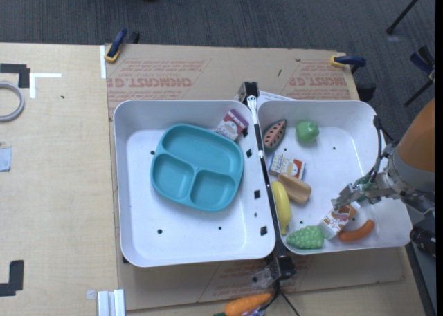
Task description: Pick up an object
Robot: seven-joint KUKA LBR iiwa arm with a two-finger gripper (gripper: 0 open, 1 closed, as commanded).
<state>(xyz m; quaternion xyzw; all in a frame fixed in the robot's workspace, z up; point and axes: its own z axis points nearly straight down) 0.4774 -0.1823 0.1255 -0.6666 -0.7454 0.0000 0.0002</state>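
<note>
1. Below the right bin [360, 117]: orange object [248, 303], cut off by the frame.
2. Inside that bin, near its front: gripper [344, 205], fingers' state impossible to tell, over a small packet [337, 222].
3. Beyond: cardboard [173, 76], then grey carpet [221, 3].

The right bin [360, 119] holds most of the candidates. A green round fruit [306, 131] sits near its far wall, with a dark, reddish speckled slice [275, 133] leaning just beside the divider. Below them lies a small white and orange carton [287, 166], then a tan bread roll [296, 189] touching a yellow banana [282, 204] that runs along the divider. Near the front edge rest a bumpy green vegetable [305, 238], a small white packet [337, 221] (label too small to read) and an orange sausage [356, 231], curved and lying flat. The left bin [131, 190] carries a teal divided plate [197, 167], upright, and a crumpled wrapper [232, 125] at its far corner.
</note>
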